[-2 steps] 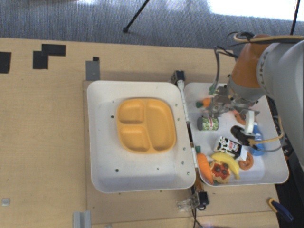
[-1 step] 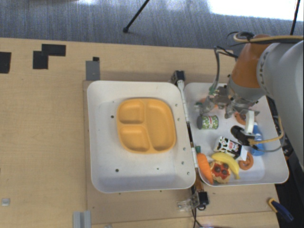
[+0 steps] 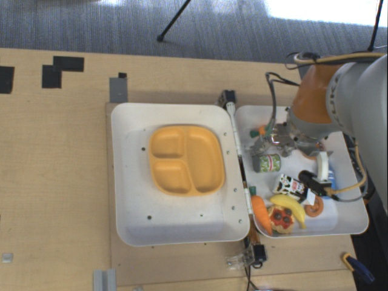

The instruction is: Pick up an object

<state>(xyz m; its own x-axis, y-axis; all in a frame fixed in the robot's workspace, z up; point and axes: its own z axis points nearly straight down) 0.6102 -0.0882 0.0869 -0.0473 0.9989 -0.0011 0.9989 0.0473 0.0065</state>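
My gripper (image 3: pixel 268 142) hangs over the upper left part of the right bin (image 3: pixel 351 223), reaching in from the right. Just below it, a small green can (image 3: pixel 267 162) lies on the bin floor, close to the gripper or touching it; I cannot tell which. A small orange piece (image 3: pixel 262 130) shows beside the gripper's upper edge. Toward the bin's front lie a black-and-white cow-patterned carton (image 3: pixel 291 186), a yellow banana (image 3: pixel 291 205), an orange carrot (image 3: pixel 259 210), a red and yellow toy (image 3: pixel 281 219) and a brown ring (image 3: pixel 314 208).
The left bin (image 3: pixel 133 223) holds a yellow divided plate (image 3: pixel 185 160) at its middle. The ridge where the two bins meet (image 3: pixel 240 162) runs just left of the gripper. Black markers (image 3: pixel 60 70) sit on the wooden bench at the far left.
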